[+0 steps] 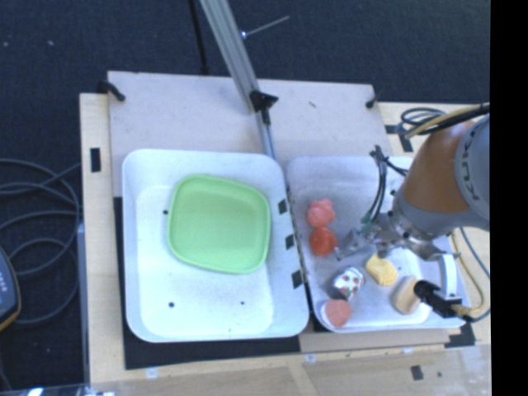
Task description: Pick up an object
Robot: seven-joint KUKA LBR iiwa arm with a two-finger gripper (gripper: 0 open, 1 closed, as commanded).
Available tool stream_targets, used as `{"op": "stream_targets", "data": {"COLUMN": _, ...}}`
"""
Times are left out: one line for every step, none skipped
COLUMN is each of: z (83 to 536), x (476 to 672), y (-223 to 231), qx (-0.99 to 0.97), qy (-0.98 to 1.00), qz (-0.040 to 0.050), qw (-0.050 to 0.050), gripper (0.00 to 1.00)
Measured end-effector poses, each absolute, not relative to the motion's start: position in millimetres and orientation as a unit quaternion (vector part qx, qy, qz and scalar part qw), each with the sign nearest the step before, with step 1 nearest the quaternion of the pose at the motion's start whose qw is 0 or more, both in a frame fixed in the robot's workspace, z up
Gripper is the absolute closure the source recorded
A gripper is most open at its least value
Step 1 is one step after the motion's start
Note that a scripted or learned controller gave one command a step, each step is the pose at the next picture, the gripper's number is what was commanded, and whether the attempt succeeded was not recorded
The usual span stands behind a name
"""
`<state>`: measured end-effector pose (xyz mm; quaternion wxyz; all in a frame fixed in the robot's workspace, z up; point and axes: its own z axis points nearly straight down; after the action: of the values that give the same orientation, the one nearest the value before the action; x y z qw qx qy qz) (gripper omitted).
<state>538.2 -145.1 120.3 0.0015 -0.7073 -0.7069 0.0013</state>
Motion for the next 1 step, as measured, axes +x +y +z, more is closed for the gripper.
{"op": "stream_targets", "data": {"z": 133.3, "x": 539.6, "y": -145.6, "qx": -0.708, "qy": -0.706, "qz": -0.0009, "qw": 0.000, "gripper": 1.00}}
